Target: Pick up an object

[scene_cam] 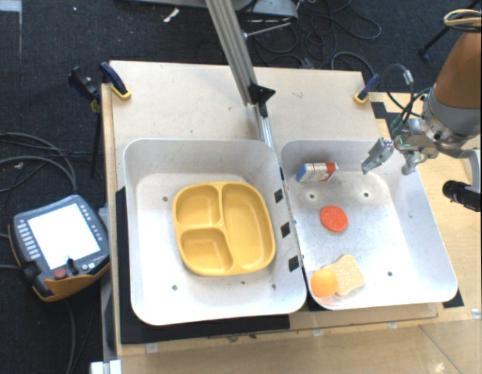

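The open pincer (392, 156) hangs above the right bin (427, 232), near a carton (316, 171); the left bin (147, 209) holds a yellow tray (223, 227).

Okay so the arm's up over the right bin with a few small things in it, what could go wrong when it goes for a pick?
The gripper, open, hovers at the far right of the right bin, off from every object, so a straight descent would likely close on nothing. The small carton lies near the bin's back wall, leaving little finger room. The orange ball touches the sponge in the front corner and could roll away.

Yellow tray (223, 228), red disc (334, 219), white bins (147, 170)
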You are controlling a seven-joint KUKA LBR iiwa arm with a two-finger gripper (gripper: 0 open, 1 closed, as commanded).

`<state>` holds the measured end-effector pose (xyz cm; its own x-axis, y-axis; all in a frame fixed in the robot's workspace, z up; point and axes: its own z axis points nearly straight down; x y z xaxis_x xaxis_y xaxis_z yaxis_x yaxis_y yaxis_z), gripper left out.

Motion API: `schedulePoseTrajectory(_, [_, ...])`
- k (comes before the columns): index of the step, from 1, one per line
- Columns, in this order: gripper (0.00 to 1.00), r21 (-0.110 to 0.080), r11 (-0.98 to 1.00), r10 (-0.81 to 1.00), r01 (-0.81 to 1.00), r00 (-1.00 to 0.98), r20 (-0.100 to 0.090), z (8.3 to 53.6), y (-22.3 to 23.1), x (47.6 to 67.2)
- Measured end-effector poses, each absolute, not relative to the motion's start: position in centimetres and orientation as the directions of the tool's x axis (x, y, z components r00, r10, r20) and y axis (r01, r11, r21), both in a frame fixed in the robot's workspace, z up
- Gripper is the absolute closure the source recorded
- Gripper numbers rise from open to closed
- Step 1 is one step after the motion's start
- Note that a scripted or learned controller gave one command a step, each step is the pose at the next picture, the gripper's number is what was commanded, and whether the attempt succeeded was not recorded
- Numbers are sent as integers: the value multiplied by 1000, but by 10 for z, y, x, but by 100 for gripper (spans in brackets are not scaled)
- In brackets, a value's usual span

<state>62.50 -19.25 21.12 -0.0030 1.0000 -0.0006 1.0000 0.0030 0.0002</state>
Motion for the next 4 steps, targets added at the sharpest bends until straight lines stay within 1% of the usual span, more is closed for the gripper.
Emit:
schedulePoseTrajectory(1, [0, 0, 3, 1000, 1000, -3, -1, 211, -192, 625])
schedulePoseTrajectory(2, [0, -4, 1, 1000, 1000, -1, 0, 165, -189, 618])
schedulePoseTrajectory(3, [0, -6, 2, 1000, 1000, -2, 1, 101, -185, 617])
schedulePoseTrajectory(4, [0, -1, 1, 1000, 1000, -1, -1, 95, -184, 618])
